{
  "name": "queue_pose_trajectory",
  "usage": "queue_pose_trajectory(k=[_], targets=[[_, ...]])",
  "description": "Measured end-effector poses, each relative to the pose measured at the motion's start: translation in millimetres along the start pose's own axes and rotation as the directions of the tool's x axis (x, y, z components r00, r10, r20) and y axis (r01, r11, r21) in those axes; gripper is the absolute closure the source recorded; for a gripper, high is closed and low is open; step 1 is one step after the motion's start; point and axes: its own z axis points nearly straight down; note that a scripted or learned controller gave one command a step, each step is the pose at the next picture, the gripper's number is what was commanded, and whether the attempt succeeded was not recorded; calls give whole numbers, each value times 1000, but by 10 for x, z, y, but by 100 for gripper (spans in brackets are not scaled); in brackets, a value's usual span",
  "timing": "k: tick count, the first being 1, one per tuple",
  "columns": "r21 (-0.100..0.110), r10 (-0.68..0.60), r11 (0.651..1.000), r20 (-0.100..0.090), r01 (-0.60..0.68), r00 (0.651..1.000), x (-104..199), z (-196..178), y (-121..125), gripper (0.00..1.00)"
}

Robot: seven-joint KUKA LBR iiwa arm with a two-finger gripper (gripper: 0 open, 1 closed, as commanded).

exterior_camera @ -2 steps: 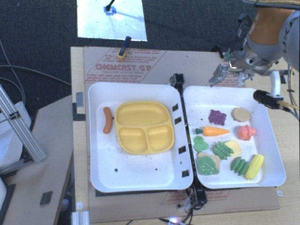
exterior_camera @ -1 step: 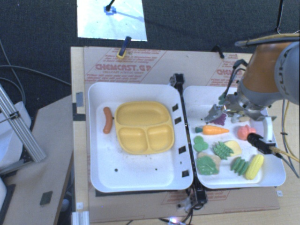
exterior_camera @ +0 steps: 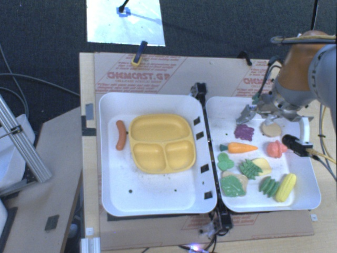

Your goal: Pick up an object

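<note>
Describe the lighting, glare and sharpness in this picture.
Camera view: even overhead light, soft shadows under the yellow divided plate and toy carrot; strong glare washes out the pale sheet on the dark carpet; the white bins look bright yet detailed; the gripper and arm look slightly soft.

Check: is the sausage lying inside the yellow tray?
No, the sausage lies on the left bin's floor beside the yellow tray.

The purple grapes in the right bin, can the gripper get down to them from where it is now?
Probably yes. The gripper hangs just above the purple grapes, nothing lies over them, and the carrot sits apart below them.
</note>
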Motion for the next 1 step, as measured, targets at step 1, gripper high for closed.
queue_pose_trajectory(k=[1], targets=[[-4, -1, 1000, 0, 1, 1000, -226, -267, 291, 0]])
